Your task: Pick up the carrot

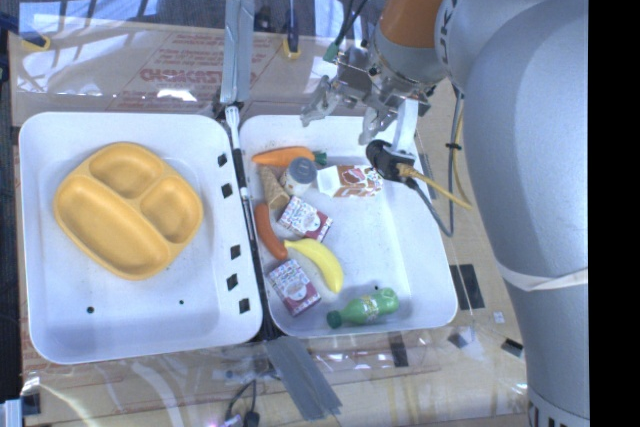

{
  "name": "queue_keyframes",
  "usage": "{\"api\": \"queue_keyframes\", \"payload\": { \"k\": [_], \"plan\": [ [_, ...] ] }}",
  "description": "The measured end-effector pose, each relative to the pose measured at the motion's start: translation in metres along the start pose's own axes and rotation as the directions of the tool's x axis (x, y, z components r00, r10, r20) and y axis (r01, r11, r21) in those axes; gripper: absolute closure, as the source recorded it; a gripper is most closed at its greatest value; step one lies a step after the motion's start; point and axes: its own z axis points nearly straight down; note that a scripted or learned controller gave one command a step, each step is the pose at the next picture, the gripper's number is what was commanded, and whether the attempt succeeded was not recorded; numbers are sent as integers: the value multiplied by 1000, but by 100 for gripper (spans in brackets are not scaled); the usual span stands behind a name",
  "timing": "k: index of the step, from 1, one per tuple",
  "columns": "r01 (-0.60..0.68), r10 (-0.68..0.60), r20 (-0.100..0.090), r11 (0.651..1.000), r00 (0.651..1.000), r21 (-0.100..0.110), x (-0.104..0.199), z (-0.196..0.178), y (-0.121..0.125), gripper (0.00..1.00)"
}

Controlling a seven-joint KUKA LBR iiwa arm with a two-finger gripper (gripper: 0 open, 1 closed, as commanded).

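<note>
While the arm (pixel 520 115) reaches in from the right, we see its gripper (pixel 345 105) spread, pinching nothing, above the right bin's (pixel 420 275) far rim; the carrot (pixel 284 156) lies below, near that rim.

The bench (pixel 150 393) spans the frame — two white bins rest on it side by side, the left bin (pixel 40 315) at centre-left, the right bin (pixel 425 290) at centre.

Red print ran across the clear sheet (pixel 180 65) behind the bins, but it was mirrored and blurred. No word could be read.
</note>
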Motion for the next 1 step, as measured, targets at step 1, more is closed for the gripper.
{"api": "queue_keyframes", "payload": {
  "k": [1],
  "plan": [
    [-16,16,1,1000,1000,4,6,56,-31,0]
  ]
}}
